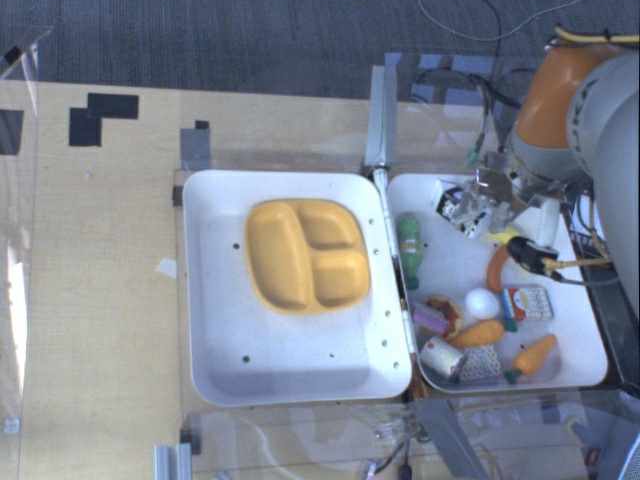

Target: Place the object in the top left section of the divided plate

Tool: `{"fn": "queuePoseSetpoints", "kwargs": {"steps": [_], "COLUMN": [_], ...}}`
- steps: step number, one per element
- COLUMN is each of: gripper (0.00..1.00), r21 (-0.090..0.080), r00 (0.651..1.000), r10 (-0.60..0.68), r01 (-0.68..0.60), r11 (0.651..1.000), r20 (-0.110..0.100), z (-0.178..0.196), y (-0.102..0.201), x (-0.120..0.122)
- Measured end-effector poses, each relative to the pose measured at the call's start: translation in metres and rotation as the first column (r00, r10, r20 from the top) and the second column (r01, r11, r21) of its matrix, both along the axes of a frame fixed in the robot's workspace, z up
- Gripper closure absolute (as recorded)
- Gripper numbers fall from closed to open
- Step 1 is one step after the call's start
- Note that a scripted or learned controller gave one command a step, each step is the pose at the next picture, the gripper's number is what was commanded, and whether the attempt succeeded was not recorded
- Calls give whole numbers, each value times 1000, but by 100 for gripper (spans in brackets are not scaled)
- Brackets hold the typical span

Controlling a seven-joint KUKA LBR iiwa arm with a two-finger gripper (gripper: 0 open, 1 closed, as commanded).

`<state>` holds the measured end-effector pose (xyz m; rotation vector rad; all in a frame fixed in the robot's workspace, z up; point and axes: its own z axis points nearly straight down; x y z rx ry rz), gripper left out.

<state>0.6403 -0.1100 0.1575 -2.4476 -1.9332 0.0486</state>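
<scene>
While end effector [478, 208] hovers, grip state unclear: green bottle [409, 244], carrots [476, 334], white ball [482, 302] crowding rt bin [592, 353].

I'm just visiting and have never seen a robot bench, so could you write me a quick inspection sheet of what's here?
Surface: wooden bench bearing two white bins side by side, left bin and right bin.
Job's things: yellow divided plate in the left bin, nothing on it.
Clutter: right bin holds a green bottle, white ball, two carrots, a can, small carton.
Grippers: tool over the right bin's far end.
Cables: black cable looping on the floor.
Surroundings: grey carpet; black tape marks on the bench.
</scene>
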Motion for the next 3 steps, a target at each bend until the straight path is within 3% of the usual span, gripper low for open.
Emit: {"fn": "queuePoseSetpoints", "kwargs": {"steps": [1, 2, 3], "gripper": [100, 100, 100], "r21": [2, 1, -3], "r00": [982, 941, 893], "r10": [183, 337, 447], "r01": [-183, -337, -447], "r11": [983, 942, 894], "r20": [42, 43, 44], "z": [28, 49, 50], "y": [73, 161, 40], "x": [-28, -15, 29]}}
